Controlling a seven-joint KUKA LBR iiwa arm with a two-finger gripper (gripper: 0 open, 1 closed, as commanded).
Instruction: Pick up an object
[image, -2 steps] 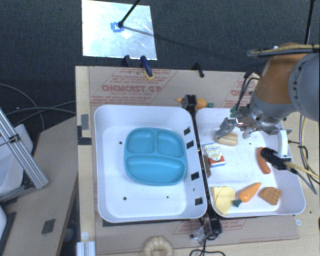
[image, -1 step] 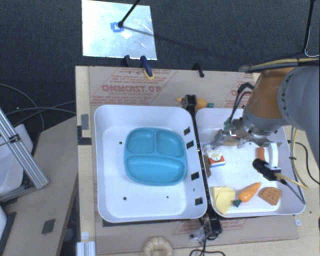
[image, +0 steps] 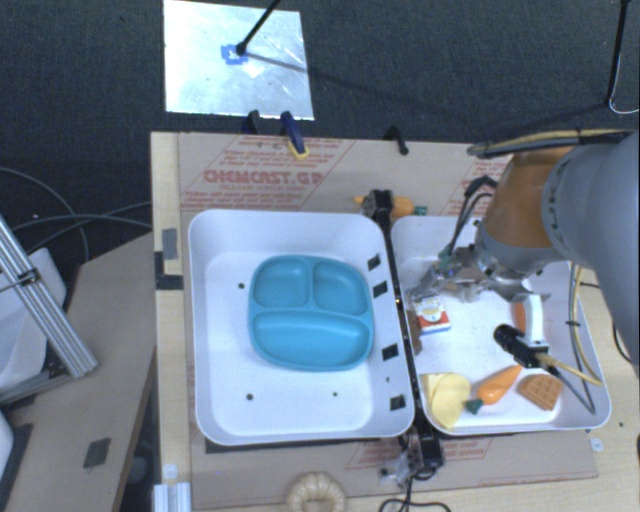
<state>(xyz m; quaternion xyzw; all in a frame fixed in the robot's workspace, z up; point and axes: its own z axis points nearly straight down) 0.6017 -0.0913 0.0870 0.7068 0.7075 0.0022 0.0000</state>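
Observation:
My gripper (image: 430, 291) hangs low over the left part of the right bin (image: 590, 415), close to the divider between the bins. Just below it in the view lies a small red and white carton (image: 433, 321), touching or nearly touching the gripper's tip. Nothing visibly hangs from the gripper. Along the right bin's front lie a yellow piece (image: 447, 395), an orange carrot (image: 497, 384) and a brown waffle-like square (image: 540, 390). The grey arm with its orange band (image: 520, 205) comes in from the right.
The left bin (image: 215, 330) holds a blue divided plate (image: 308, 311). A small orange object (image: 402, 207) sits behind the bins on the cardboard. A blue-handled clamp (image: 293, 133) stands at the bench's back edge.

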